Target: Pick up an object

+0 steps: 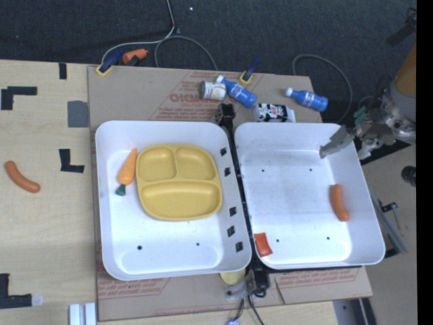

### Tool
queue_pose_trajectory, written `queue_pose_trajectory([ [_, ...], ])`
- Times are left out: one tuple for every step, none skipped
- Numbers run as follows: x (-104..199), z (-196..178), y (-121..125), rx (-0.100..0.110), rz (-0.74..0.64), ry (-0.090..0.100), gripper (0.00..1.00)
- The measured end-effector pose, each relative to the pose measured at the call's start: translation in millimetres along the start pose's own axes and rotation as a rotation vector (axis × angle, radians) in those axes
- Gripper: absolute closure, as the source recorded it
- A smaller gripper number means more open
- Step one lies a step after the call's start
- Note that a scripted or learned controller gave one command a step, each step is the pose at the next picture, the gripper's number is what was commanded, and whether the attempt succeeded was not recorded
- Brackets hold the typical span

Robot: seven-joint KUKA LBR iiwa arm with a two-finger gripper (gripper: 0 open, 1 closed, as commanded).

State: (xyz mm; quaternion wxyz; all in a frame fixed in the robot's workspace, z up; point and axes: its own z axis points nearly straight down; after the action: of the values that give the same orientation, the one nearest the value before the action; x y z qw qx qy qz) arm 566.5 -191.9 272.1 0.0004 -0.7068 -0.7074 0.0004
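Orange sausage (339, 202) lies unobstructed in the right bin (365, 249), tool (336, 144) above its rim, grip state unclear.

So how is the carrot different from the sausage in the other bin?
The carrot lies in the left bin beside the yellow plate; the sausage lies in the right bin, apart from everything. The carrot is pointed with a green tip; the sausage is rounded. Both are orange.

You can see red letters printed on the brown cardboard sheet (183, 97) under the bins, but they are too blurry to read. The small bottles (230, 91) and the little black-and-white pack (274, 112) have labels, yet you cannot read those either.
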Motion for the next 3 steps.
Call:
queue_pose_trajectory([
  [-32, 168, -5, 0.004, 0.002, 0.001, 0.0],
  [-19, 120, 99, -0.012, -0.006, -0.003, 0.0],
  [-34, 109, 2, 0.005, 0.005, 0.0, 0.0],
])
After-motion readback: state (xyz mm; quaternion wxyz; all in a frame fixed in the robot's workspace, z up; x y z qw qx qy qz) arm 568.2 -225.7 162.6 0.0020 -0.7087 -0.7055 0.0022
